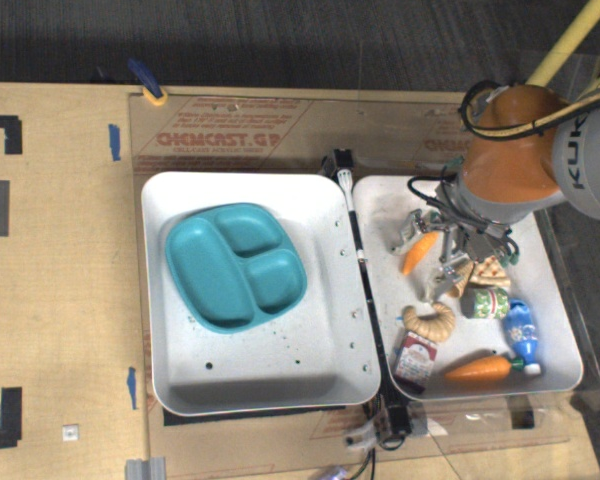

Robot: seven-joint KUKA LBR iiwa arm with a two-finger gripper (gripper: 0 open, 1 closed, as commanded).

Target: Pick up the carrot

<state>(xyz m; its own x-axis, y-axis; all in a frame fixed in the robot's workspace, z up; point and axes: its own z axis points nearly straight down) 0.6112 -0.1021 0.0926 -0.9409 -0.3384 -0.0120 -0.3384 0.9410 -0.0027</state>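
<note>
An orange carrot (477, 369) with a green stub lies near the front edge of the right bin (564, 313), pointing left. A second orange, carrot-like piece (418, 253) sits tilted at the bin's upper middle. My gripper (450, 270) hangs low over the middle of this bin, just right of that orange piece and well behind the front carrot. The wrist and cables hide the gripper's tips. Whether the orange piece touches the gripper cannot be made out.
Around the gripper lie a croissant (430, 320), a small red-and-white carton (413, 358), a green can (483, 303), a waffle piece (490, 269) and a blue bottle (520, 332). The left bin (180, 373) holds a teal divided plate (235, 265).
</note>
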